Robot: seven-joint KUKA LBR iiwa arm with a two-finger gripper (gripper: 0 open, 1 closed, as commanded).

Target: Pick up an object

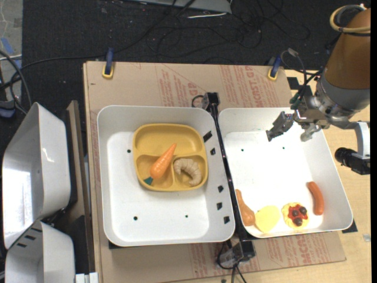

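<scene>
**Gripper spread above the right bin, holding nothing**

The gripper (293,126) hangs over the right bin (330,158) toward that bin's 12 o'clock edge. Its two fingers are spread, with nothing between them.

Count, right bin: four items, all along the 6 o'clock edge, well apart from the gripper.
- One drumstick (244,208), at 7 o'clock.
- One yellow disc (267,218), just beside it.
- One tart (296,214) with red and dark topping.
- One sausage (317,197), at 4 o'clock.

Count, left bin (118,158): one yellow tray (168,135) with three compartments, holding one carrot (163,161) and one shrimp (189,170).

Red lettering on the cardboard (177,78) under the bins is mirrored and partly covered; unreadable. The arm is cut off at the frame's 3 o'clock edge.
</scene>
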